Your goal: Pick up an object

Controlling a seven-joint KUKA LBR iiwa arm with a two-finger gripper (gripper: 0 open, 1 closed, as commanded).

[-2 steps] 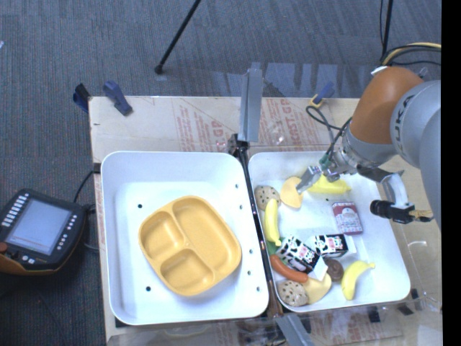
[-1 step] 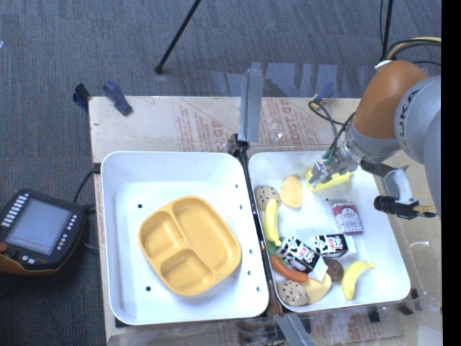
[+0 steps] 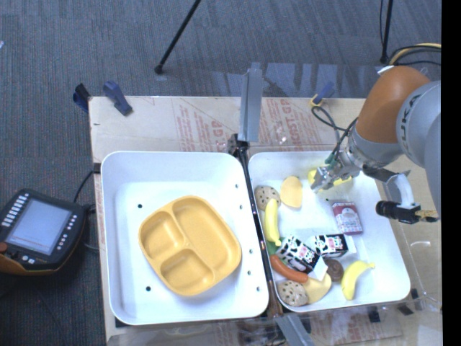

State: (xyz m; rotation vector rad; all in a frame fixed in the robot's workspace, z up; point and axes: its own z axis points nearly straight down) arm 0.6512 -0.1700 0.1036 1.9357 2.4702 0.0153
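**Camera view: claw low in the right bin**

Camera view shows the claw (image 3: 322, 180) closed around a small yellow object (image 3: 318, 175) near the right bin's (image 3: 392, 245) far wall, just beside a pale slice (image 3: 292, 192). A yellow divided plate (image 3: 189, 245) sits in the left bin (image 3: 122, 186).

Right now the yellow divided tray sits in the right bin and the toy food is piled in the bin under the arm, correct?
Not quite. The camera view shows the yellow divided tray in the left bin, not the right. The rest stands: the toy food is piled in the right bin, under the arm.
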